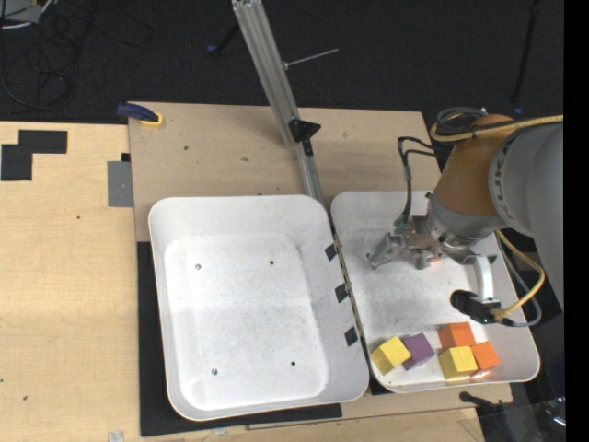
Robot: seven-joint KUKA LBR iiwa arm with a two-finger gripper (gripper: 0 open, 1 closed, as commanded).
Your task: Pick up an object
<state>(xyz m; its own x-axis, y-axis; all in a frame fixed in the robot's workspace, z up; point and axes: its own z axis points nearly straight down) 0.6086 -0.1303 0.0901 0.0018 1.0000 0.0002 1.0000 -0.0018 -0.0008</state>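
Several small blocks lie along the front of the right bin [368, 212]. A yellow cube [391, 353] sits beside a purple cube [419, 347]. To their right are an orange block [456, 333], a second yellow cube [457, 363] and another orange block [486, 355]. My gripper [390, 250] hangs over the middle of the right bin, behind the blocks and well apart from them. Nothing shows in its grasp.
The left bin [184, 221] sits alongside, joined to the right bin by black clips [341, 292]. A slanted aluminium bar [275, 86] rises behind the bins. The arm's orange band [465, 175] comes in over the right bin's far right side.
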